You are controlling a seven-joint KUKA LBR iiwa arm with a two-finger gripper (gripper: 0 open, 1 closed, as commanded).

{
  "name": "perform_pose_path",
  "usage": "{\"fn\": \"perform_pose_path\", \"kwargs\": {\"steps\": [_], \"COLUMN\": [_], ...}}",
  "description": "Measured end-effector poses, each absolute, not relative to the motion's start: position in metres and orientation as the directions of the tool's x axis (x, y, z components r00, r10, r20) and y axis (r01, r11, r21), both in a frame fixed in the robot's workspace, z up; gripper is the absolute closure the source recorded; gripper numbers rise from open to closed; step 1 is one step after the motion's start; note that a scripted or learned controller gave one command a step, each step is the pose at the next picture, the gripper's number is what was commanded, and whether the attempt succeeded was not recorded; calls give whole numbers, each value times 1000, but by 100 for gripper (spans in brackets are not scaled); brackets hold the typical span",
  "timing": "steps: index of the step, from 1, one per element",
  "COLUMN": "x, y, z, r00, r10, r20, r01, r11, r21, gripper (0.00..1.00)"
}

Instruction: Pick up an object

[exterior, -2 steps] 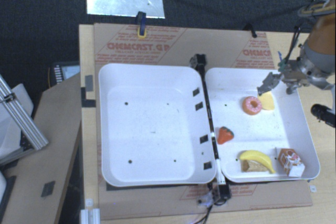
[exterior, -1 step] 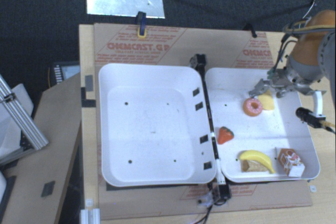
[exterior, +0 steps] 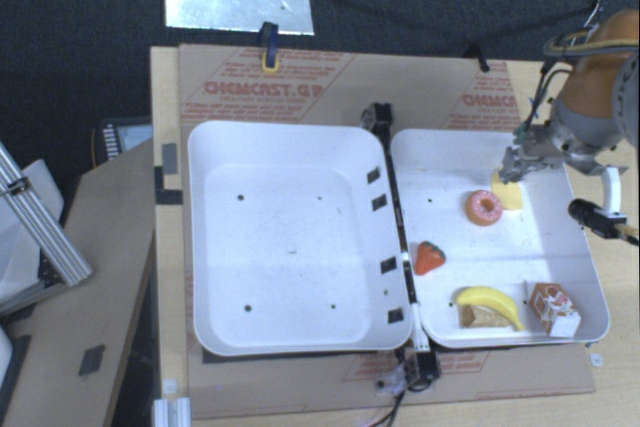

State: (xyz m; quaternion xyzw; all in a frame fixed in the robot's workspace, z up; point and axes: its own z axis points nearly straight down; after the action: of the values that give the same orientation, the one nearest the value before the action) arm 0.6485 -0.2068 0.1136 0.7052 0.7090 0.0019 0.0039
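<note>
Hovering: you have the gripper [exterior: 515, 167] low over the yellow block [exterior: 509, 195] in the right bin [exterior: 590, 315] | grip state: cannot tell | donut [exterior: 484, 207] touching block | progress: nothing lifted, grasp and raise still ahead of you.

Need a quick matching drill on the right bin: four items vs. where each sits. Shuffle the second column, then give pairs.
Items:
1. donut
2. strawberry
3. banana
4. small box

Places:
A. near right corner
B. by the divider on the left side of the bin
C. near edge, lying over a slice of bread
D. mid-bin, beside the yellow block under the pincer

Pairs: 1-D, 2-B, 3-C, 4-A
</note>
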Motion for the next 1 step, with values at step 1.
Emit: {"fn": "perform_pose_path", "kwargs": {"steps": [1], "x": [650], "y": [-207], "z": [125], "r00": [-8], "r10": [1000], "r20": [-4], "r01": [1000], "r11": [8], "r21": [12], "gripper": [100]}}
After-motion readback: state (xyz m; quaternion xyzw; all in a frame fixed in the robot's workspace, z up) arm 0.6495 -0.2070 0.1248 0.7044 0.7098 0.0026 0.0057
